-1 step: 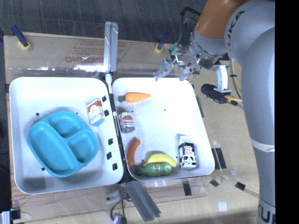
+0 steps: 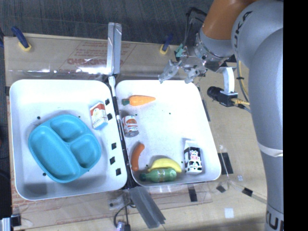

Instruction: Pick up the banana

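A yellow banana (image 2: pixel 165 164) lies near the front edge of the right bin (image 2: pixel 166 124), just behind a green bottle (image 2: pixel 159 175) and between a sausage (image 2: pixel 137 156) and a small milk carton (image 2: pixel 193 159). My gripper (image 2: pixel 179 72) hangs over the back rim of the right bin, far from the banana. Its two fingers are spread apart and nothing sits between them.
An orange carrot (image 2: pixel 141 100) and a small can (image 2: pixel 130 125) lie in the right bin's left part. The left bin (image 2: pixel 29 93) holds a blue divided plate (image 2: pixel 64 147) and a small carton (image 2: pixel 98 115). A metal divider post (image 2: pixel 114 47) stands between the bins at the back.
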`<state>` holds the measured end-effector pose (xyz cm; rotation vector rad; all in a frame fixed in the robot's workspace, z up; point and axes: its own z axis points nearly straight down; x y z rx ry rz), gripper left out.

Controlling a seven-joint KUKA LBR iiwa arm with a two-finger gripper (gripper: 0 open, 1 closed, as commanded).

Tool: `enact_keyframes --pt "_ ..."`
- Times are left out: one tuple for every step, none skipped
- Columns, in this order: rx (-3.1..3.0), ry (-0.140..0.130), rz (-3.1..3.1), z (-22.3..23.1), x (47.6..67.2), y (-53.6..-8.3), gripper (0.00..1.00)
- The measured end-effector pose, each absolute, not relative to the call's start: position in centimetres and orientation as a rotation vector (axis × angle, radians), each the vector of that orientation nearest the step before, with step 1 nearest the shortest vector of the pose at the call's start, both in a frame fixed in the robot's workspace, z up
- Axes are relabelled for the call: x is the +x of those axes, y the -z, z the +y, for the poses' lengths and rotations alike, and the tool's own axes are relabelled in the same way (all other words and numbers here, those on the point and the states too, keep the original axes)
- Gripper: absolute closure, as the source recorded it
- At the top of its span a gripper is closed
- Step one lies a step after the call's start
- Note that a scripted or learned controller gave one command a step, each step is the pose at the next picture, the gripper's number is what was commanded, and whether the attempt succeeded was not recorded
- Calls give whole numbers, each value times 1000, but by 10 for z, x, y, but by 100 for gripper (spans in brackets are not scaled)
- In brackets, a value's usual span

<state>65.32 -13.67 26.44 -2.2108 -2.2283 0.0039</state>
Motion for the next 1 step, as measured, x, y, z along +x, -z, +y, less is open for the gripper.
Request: enact_keyframes --pt "-1891 -3 -2504 -123 595 -182 0"
